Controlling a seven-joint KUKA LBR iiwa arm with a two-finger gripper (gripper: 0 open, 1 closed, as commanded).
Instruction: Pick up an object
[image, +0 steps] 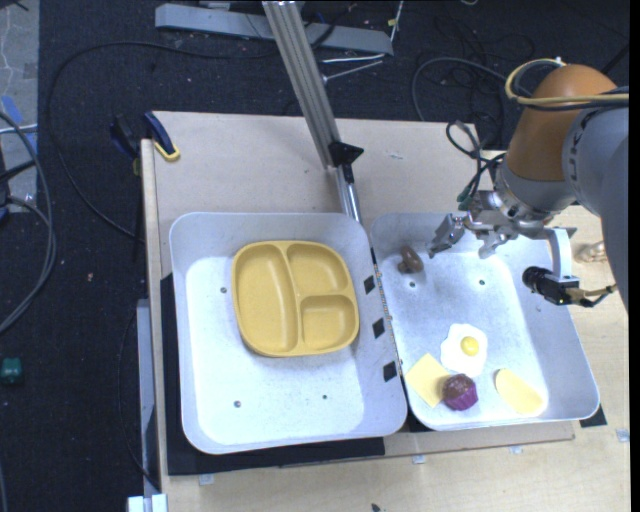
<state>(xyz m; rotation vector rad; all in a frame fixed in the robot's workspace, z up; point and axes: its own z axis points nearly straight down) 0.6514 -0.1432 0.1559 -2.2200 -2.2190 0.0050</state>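
Observation:
The right bin (500, 300) holds a small brown lump (410, 261) near its back left corner. Toward its front lie a fried egg (466, 348), a yellow cheese slice (427, 379), a purple round piece (460, 392) and a yellow wedge (519, 391). My gripper (466, 236) hovers over the back of the right bin, to the right of the brown lump. Its fingers are spread apart with nothing between them.
A yellow divided tray (296, 298) rests in the left bin (210, 380). A slanted metal pole (312, 90) comes down to the gap between the bins. A black clip and cable (550, 283) hang off the wrist at the right bin's right edge.

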